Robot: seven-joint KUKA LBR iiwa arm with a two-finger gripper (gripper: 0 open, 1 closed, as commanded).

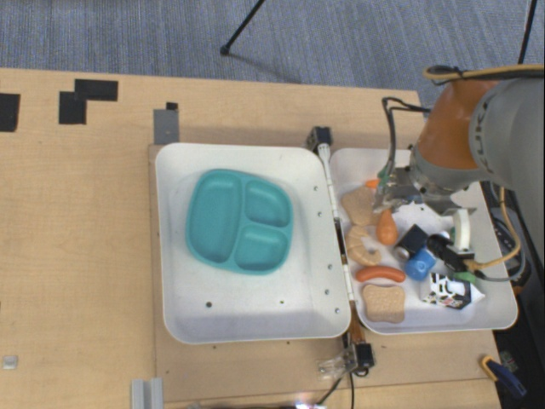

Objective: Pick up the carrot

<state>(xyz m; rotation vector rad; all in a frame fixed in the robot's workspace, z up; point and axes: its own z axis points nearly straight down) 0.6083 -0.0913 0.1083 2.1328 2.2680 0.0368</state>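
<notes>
Left bin holds a teal divided plate, sitting a little left of centre, nothing on it. A hinge-like rail runs between the two bins. Right bin is crowded: along its left side a pale flat food piece, a round slice below it, then a red sausage and a slice of bread at the near edge. The carrot is just right of the pale pieces, orange, standing roughly on end, with a blue block and a black block close by on its right and a black-and-white item further toward the bin's near right corner. The arm leans in over the bin's far right part, and the gripper hangs right above the carrot's upper end. Whether it is released or clenched, I cannot tell from here; the wrist hides that. Looks like the approach or closing step, grasp not confirmed. Next move needs a straight descent over the carrot, a firm close, then a lift clear of the tight neighbours.
</notes>
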